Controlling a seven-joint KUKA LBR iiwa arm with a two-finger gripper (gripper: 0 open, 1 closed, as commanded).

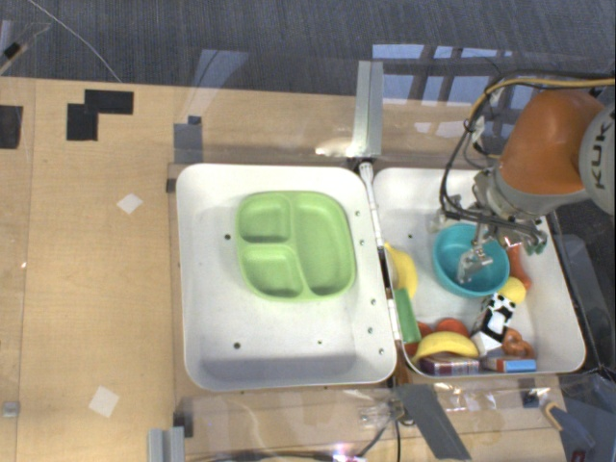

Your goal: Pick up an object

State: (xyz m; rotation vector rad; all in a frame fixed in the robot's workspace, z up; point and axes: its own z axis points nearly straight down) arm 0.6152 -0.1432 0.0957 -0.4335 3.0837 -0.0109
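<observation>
My gripper [477, 261] hangs over the right bin [416, 195], its fingers reaching down into a teal bowl [452, 263]. The arm's orange band [549, 142] is above it at the right. Around the bowl lie toy items: a yellow banana [404, 269] by the divider, a green stick [408, 318] below it, a second banana [445, 345] at the front, a black-and-white cow figure [497, 316], a small yellow piece [514, 290] and a red piece [513, 250] beside the bowl. Nothing shows between the fingers.
The left bin [207, 345] holds a green three-compartment plate [294, 244]. A flat box [449, 365], a blue-and-red item [512, 364] and a brown piece [518, 339] crowd the right bin's front edge. A metal post [370, 109] stands behind the bins' divider.
</observation>
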